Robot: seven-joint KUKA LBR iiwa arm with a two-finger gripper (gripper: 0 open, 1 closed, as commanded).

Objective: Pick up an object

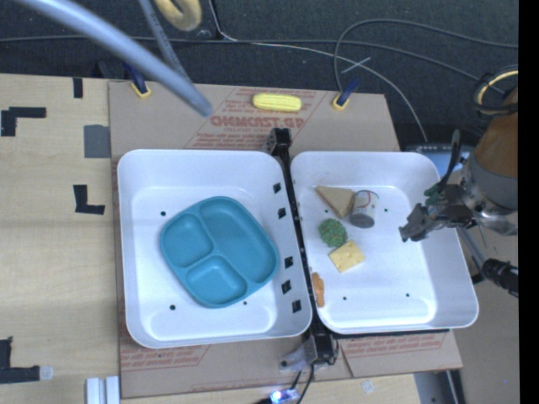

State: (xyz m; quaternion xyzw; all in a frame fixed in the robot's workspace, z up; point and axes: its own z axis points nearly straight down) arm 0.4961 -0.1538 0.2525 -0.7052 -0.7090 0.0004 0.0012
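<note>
The gripper [418, 226] sits at the 3 o'clock edge of the right bin [438, 305]; its opening cannot be determined, and nothing is visibly held. The yellow block [346, 257] lies near bin centre, with the green object [333, 231] touching it at 11 o'clock.

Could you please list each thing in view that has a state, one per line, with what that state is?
gripper: over the right bin's right side, holding nothing.
blue divided plate: flat in the left bin, compartments bare.
tan wedge: lying in the right bin.
green piece: resting just above the yellow block.
yellow block: flat, untouched.
orange piece: against the right bin's left wall.
yellow corn: lying on the cardboard, outside the bins.
</note>
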